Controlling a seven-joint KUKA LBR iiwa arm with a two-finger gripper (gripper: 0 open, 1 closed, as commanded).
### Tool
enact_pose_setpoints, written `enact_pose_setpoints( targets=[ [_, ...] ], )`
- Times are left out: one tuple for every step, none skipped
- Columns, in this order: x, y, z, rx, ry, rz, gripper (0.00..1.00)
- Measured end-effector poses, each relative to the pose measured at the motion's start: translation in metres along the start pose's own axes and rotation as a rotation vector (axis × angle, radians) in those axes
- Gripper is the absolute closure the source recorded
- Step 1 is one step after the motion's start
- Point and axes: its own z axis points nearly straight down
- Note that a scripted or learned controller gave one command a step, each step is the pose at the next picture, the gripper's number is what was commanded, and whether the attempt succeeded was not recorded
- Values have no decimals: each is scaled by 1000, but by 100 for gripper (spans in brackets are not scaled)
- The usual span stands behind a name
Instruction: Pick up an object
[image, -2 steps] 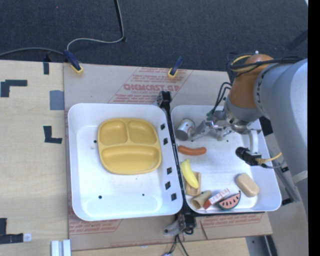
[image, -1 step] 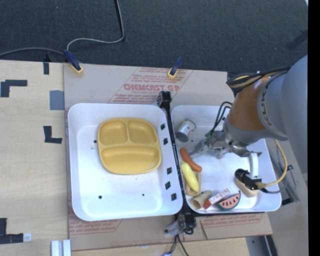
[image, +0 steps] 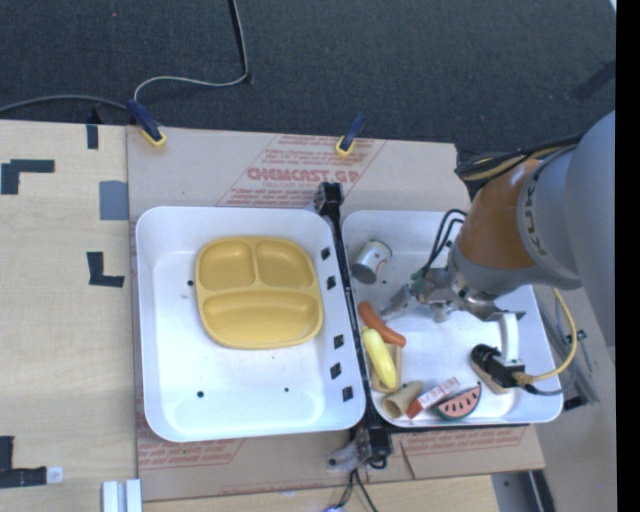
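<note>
camera view, left to right: a yellow divided plate (image: 258, 291) lies alone in the left bin (image: 165, 400). the right bin (image: 440, 232) crowds a hot dog (image: 381, 325), banana (image: 379, 359) and watermelon slice (image: 459, 402) along its near side, ready for picking. gripper (image: 432, 296) hangs low over them; whether it is released or clenched, cannot tell.

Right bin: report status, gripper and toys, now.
Gripper low inside right bin, nothing seen between fingers. Hot dog, banana, watermelon slice lie loose near front wall. Metal cup beside the divider, close to gripper.
</note>
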Motion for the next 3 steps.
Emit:
enact_pose_setpoints(
  targets=[
    [11, 82, 2, 4, 2, -1, 0],
    [11, 82, -8, 5, 1, -2, 100],
    [39, 37, -152, 5, 2, -1, 100]
  ],
)
